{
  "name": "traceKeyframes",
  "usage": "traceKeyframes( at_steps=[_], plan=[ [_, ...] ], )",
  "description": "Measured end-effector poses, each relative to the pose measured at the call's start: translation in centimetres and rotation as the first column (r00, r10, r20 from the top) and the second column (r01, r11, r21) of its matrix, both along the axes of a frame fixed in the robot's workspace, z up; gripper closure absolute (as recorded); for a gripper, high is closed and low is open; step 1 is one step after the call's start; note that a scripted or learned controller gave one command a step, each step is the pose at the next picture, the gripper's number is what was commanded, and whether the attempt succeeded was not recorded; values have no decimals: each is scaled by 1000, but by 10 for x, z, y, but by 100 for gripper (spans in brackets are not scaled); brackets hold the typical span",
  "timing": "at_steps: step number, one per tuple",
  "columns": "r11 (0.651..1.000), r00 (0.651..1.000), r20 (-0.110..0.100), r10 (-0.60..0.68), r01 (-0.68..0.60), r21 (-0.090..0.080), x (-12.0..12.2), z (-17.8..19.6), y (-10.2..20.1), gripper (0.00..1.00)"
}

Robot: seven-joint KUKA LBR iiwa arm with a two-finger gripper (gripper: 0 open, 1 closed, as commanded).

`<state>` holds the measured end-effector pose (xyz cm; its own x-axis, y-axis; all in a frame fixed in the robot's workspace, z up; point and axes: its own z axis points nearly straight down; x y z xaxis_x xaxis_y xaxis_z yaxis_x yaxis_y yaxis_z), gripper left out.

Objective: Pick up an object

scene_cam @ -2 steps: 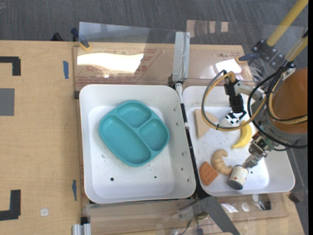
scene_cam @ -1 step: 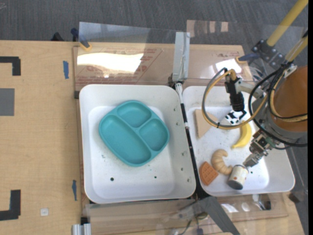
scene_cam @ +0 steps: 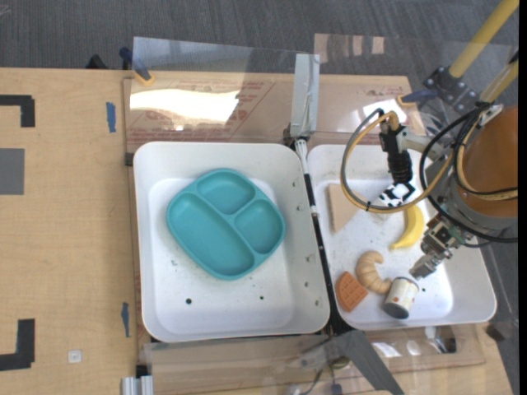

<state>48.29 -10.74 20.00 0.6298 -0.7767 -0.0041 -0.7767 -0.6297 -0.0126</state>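
Note:
The right bin (scene_cam: 469,303) holds a yellow banana (scene_cam: 409,229), a tan croissant (scene_cam: 370,271), an orange waffle-like piece (scene_cam: 351,290), a small grey can (scene_cam: 399,297) lying on its side, and a pale flat slab (scene_cam: 338,208) near the bin's left wall. My gripper (scene_cam: 424,264) hangs over the right bin, just right of the croissant, below the banana and a little above and right of the grey can. I see nothing held in it.
A teal divided plate (scene_cam: 226,222) lies in the left bin (scene_cam: 156,303). A raised divider (scene_cam: 314,229) separates the two bins. The arm's body and looping cables (scene_cam: 354,171) crowd the right bin's upper right.

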Motion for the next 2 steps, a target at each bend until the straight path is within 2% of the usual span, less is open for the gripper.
traceKeyframes(
  at_steps=[1, 2],
  plan=[
    [1000, 1000, 3, -1, 1, 4, 1, 10, 2, 100],
    [980, 980, -6, 198, -198, -8, 4, 43, -39, 100]
  ],
)
